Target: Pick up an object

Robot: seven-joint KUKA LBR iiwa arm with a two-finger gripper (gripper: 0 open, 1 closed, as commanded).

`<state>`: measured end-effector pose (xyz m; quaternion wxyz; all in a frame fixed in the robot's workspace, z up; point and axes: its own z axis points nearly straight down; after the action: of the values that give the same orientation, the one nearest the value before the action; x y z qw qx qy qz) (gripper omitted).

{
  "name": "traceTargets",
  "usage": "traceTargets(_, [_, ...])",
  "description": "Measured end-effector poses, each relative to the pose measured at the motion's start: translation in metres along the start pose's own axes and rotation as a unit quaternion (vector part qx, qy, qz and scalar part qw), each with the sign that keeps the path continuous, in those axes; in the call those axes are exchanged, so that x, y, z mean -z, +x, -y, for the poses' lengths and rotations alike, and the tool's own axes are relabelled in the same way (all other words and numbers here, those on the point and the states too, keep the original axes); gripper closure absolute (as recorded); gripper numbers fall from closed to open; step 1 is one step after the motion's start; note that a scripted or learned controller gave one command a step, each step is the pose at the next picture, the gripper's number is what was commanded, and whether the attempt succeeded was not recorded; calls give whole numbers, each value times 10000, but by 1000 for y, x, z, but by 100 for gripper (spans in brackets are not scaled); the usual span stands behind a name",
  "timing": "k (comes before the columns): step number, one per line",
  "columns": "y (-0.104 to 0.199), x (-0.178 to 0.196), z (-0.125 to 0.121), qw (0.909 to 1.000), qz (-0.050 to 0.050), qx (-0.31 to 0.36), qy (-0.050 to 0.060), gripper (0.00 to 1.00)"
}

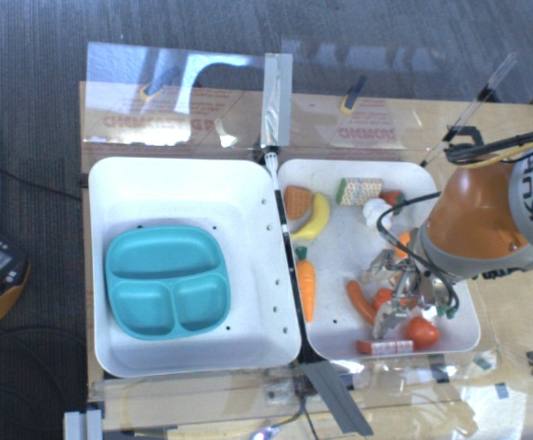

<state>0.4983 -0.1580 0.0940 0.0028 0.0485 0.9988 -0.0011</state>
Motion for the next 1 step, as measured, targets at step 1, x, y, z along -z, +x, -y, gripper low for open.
traceTargets(1, [13, -2, -61, 9989, 91, -461, 1, 0])
